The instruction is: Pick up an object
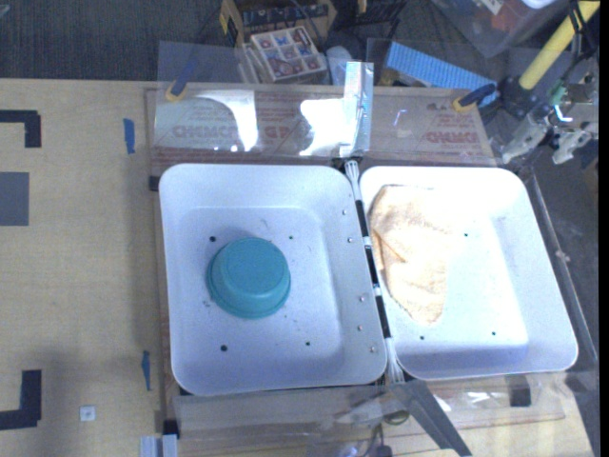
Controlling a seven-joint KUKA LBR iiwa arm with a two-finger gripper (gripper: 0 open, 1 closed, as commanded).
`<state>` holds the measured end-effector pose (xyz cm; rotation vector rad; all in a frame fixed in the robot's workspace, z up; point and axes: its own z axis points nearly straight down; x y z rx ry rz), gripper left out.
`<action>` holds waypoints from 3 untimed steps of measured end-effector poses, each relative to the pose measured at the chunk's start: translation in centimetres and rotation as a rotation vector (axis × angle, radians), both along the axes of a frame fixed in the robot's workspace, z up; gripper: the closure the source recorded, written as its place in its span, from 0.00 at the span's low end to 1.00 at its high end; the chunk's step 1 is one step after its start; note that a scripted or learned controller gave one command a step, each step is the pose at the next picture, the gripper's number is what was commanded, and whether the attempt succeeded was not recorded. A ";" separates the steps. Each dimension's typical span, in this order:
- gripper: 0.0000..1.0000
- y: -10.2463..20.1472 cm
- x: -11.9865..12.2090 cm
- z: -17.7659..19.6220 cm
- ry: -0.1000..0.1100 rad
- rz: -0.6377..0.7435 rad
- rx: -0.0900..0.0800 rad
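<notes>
Camera view: the round teal plastic bowl (pixel 249 276) sits upside down in the left shallow white bin (pixel 186 203), a bit left of frame centre. A crumpled pale yellow cloth (pixel 415 252) lies in the right shallow white bin (pixel 533 255), along its left wall, touching it. The gripper (pixel 561 127) is parked at the upper right of the frame, well apart from both bins (too small & cluttered to read, so can't tell whether the jaws are apart or together). Judging by this, nothing's been picked yet: choosing an obj, approach, grasp & lift are all left
</notes>
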<state>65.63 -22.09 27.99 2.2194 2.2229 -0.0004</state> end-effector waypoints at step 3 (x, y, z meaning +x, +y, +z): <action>0.00 6.6 -9.8 -10.0 -0.001 -0.014 0.000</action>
